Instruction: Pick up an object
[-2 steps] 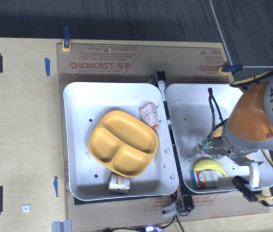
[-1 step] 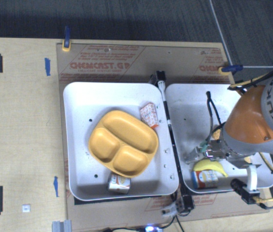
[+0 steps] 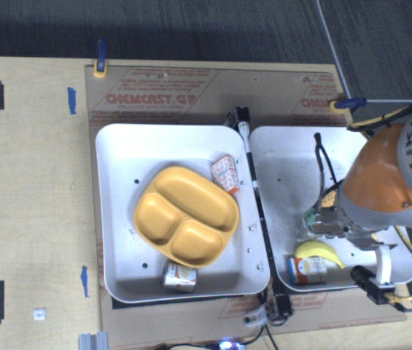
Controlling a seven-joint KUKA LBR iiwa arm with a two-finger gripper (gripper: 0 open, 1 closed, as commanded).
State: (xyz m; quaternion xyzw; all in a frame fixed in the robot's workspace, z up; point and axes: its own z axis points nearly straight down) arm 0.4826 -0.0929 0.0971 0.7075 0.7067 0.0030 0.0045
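In the right bin, a yellow banana lies near the front wall. A small white bottle with an orange label lies on its side just in front of it, touching it. My gripper hangs low over the bin, directly behind and above the banana. The orange wrist band hides most of it, so its state is not visible. Nothing can be seen held in it.
The left bin holds a yellow divided plate, a red-and-white packet at the plate's back right, and a small crumpled carton at its front edge. Black cables run down the arm over the right bin.
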